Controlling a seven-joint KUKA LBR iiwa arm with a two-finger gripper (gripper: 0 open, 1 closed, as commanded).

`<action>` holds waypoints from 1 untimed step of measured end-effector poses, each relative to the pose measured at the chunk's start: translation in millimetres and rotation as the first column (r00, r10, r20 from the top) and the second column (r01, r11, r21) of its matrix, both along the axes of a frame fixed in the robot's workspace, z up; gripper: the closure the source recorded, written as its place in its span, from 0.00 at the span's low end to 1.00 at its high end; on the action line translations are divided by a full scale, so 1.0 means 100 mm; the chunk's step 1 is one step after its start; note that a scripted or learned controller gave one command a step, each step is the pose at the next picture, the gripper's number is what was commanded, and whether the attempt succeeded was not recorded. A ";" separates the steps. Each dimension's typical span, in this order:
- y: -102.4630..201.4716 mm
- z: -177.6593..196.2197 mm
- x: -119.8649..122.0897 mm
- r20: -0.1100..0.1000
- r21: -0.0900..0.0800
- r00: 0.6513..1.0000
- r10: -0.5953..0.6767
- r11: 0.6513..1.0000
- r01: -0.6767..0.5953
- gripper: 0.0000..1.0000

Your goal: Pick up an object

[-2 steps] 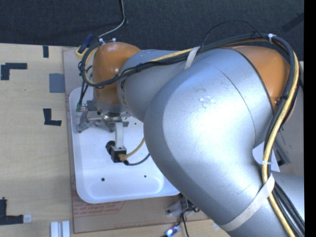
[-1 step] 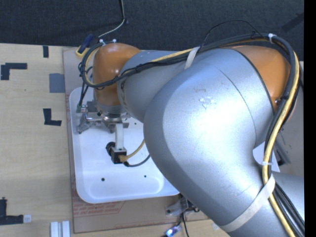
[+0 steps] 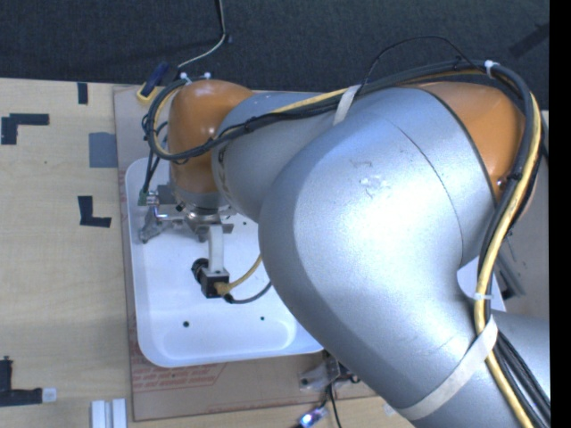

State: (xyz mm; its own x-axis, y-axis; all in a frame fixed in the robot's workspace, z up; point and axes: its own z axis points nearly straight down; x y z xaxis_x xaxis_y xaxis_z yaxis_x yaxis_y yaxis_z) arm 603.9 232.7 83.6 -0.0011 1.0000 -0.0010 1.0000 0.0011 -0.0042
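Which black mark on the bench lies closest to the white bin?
The L-shaped black mark, just off the white bin's left wall; the other black marks sit farther away, toward the bench's left and top edges.

The arm's grey shell [image 3: 384, 239] looked smooth and satiny; the white bin [image 3: 223, 333] glossy plastic; the bench [image 3: 53, 283] matt pale wood.

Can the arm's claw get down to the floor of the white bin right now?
Probably yes: the claw hangs right over the white bin, and nothing I can see lies between it and the floor.
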 end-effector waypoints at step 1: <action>0.00 0.08 -0.08 0.000 0.000 1.000 0.000 1.000 0.000 0.00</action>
